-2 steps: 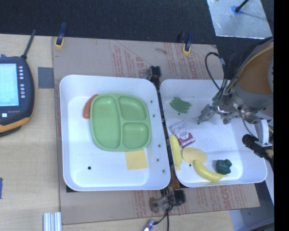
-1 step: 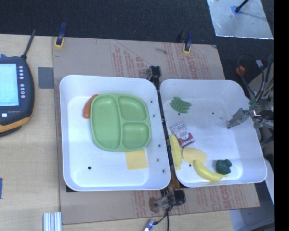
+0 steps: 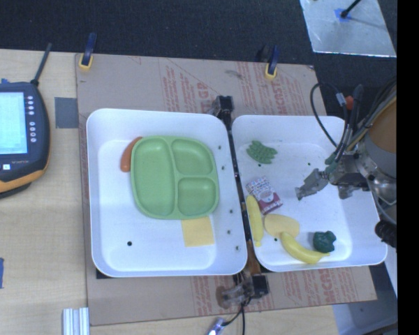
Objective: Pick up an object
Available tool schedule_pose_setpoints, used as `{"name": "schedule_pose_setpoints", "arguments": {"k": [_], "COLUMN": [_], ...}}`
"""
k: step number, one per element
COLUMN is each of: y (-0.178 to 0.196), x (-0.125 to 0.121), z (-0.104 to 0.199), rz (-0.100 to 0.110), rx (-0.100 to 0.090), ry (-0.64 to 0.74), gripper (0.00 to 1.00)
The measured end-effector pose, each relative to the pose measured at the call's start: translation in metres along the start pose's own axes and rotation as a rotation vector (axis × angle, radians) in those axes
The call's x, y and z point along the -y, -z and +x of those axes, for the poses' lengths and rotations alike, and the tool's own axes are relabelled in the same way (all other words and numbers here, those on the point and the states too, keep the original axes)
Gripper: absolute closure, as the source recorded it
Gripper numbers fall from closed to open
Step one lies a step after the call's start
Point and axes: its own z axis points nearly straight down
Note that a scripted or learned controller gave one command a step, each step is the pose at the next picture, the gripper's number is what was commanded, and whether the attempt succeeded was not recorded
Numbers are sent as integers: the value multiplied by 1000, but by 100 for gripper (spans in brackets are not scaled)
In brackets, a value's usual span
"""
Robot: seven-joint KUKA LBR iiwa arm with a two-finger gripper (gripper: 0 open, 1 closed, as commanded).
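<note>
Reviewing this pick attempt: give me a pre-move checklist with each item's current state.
1. Gripper over the right bin, where the loose items lie: ok.
2. Nothing between its fingers yet: ok.
3. Finger opening: cannot tell, too small and blurred.
4. Bare bin floor directly under the gripper, no object beneath it: not ok for a straight descent.
5. Nearest targets, the red-and-white packet and green leafy piece, lie apart from each other with room around them: ok.
6. Banana, yellow piece and dark green item crowd the bin's near corner: not ok for a clean grasp.
</note>
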Motion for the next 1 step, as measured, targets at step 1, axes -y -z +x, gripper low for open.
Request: {"name": "schedule_pose_setpoints", "arguments": {"k": [1], "y": [-49], "x": [-6], "z": [42], "rz": [1], "rx": [1], "ry": [0], "gripper": [0]}}
